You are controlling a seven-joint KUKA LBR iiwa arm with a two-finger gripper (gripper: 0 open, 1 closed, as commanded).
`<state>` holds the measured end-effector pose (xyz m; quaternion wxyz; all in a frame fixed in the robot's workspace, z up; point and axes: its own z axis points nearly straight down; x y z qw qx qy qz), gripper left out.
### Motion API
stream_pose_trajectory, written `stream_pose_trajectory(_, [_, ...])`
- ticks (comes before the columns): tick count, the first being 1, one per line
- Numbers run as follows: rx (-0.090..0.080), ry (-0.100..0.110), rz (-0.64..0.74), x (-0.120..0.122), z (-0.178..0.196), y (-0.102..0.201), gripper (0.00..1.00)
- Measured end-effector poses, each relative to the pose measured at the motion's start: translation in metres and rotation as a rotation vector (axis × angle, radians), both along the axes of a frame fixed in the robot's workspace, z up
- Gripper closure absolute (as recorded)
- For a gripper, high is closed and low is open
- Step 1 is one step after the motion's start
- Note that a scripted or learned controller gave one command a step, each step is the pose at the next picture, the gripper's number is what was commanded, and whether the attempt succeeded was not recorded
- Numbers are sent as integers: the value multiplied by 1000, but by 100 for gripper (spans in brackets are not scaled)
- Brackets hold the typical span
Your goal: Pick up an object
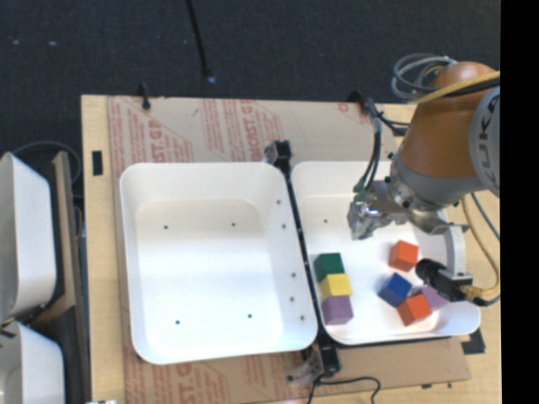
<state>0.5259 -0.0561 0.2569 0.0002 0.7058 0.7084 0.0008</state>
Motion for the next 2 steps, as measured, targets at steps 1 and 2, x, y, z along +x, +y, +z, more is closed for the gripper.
stream_pose_trajectory(1, [0,2,0,12,-11,58,100])
stream_pose_trajectory(2, [0,2,0,30,-22,105,100])
